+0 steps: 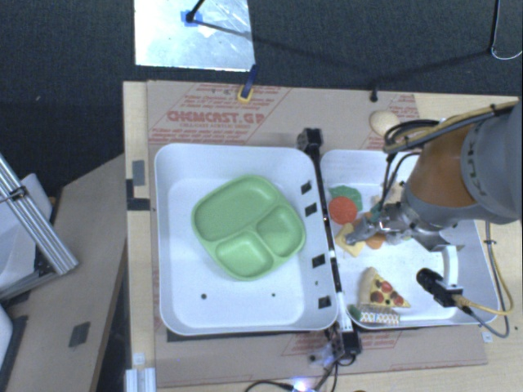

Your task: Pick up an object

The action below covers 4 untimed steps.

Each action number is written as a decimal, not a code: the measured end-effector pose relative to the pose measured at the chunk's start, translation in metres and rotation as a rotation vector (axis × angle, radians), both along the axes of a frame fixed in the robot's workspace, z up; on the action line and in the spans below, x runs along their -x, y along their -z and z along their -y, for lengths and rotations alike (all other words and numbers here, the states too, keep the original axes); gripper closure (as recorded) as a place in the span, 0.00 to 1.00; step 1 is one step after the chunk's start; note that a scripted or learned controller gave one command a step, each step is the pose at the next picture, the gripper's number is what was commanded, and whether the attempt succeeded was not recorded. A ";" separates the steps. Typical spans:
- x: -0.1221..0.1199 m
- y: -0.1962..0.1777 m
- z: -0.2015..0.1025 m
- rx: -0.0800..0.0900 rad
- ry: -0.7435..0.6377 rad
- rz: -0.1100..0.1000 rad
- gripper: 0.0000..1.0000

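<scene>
1. The tool (359, 235) sits low in the right bin (482, 300), at that bin's left side; whether its jaws are apart or together I cannot tell.
2. A red round toy (343, 210) on a green leafy piece (346, 193) lies just up-left of the tool; a yellow piece (353, 248) lies right under it.
3. The pizza slice (382, 290) lies below the tool, tip pointing up-left.
4. The green plate (248, 226) rests in the left bin (180, 300), well apart.
</scene>
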State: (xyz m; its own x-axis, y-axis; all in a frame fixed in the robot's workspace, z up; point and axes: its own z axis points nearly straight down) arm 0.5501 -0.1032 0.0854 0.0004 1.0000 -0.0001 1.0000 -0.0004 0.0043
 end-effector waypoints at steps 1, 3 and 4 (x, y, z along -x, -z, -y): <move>-0.002 -0.013 -0.001 -0.002 -0.001 0.005 1.00; -0.007 -0.123 -0.006 0.000 -0.006 -0.001 1.00; -0.008 -0.140 -0.007 0.000 -0.007 -0.001 1.00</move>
